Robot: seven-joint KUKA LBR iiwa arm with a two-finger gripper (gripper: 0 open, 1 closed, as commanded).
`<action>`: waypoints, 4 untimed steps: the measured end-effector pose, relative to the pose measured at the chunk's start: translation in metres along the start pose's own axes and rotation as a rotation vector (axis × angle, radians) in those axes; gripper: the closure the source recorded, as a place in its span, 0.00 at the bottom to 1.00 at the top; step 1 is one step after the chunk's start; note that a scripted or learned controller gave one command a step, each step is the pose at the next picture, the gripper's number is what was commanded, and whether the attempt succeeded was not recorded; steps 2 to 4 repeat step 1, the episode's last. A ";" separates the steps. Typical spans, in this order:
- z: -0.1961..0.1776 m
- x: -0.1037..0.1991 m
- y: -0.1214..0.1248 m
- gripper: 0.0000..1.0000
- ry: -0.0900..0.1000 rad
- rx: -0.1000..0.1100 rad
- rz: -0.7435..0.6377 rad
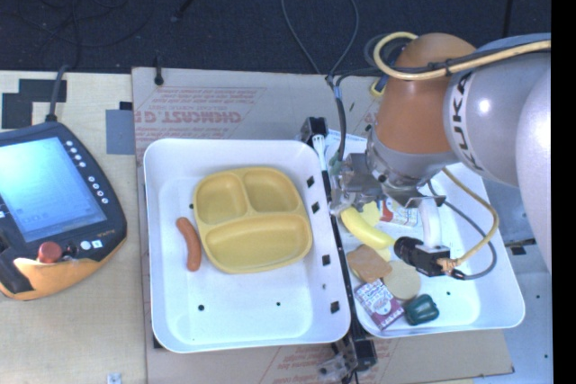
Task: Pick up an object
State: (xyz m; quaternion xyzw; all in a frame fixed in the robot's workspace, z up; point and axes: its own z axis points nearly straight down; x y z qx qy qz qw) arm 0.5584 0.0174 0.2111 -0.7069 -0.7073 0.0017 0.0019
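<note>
Banana, yellow, lying in the right bin just below the hand, long axis slanting from upper left to lower right, tip toward the bin's middle; hand's grip state undeterminable.

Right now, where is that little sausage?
The sausage lies in the left bin, just left of the yellow divided plate.

Bright, even overhead light with a bluish cast; glare whitens the left bin, background dark, detail soft and slightly grainy.
</note>
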 end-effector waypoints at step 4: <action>0.024 0.003 0.031 1.00 -0.001 -0.001 -0.002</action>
